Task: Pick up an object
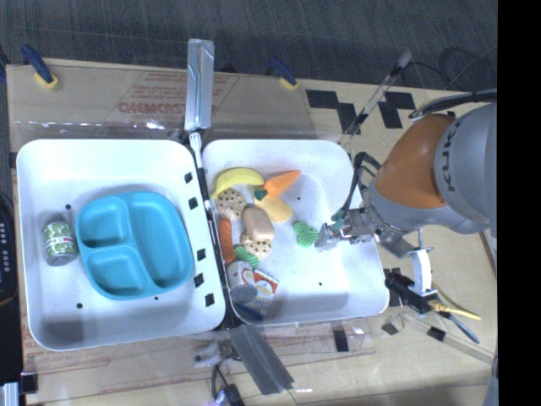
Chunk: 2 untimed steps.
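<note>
One hand (325,238), perhaps touching green toy (305,233).

Arm (461,172): rounded grey casing, smooth, slight sheen | band (412,172): broad orange dome-shaped section above wrist | lettering: dark characters on grey shell near the orange edge, partly cut off | wrist: grey and black metal fittings, thin black cable looping beside it | gripper (325,237): small, dark, with greenish parts.
</note>
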Each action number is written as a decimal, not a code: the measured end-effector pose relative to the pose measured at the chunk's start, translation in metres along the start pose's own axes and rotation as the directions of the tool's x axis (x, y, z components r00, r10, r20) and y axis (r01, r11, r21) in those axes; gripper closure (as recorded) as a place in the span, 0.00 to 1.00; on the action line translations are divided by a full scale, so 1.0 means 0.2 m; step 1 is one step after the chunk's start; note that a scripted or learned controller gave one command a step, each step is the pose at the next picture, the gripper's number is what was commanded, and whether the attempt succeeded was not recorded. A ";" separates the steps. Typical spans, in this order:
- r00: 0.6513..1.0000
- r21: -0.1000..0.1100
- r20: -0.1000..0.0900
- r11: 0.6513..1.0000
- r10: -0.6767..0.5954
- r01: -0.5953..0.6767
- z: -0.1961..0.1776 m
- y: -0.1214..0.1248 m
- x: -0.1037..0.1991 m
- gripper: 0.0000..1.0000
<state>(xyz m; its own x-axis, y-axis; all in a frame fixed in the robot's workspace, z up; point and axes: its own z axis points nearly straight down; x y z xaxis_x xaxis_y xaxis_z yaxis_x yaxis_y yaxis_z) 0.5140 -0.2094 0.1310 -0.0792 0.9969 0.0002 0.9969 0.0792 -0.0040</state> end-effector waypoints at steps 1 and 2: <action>0.999 -0.004 -0.001 0.999 -0.045 0.045 -0.02 0.17 -0.02 1.00; 0.999 -0.003 0.000 0.999 -0.045 0.045 -0.02 0.17 -0.02 0.00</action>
<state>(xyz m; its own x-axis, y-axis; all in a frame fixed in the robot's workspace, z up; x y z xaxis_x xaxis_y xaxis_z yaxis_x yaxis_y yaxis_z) 0.5486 -0.2109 0.1356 -0.1242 0.9923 0.0006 0.9923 0.1242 -0.0010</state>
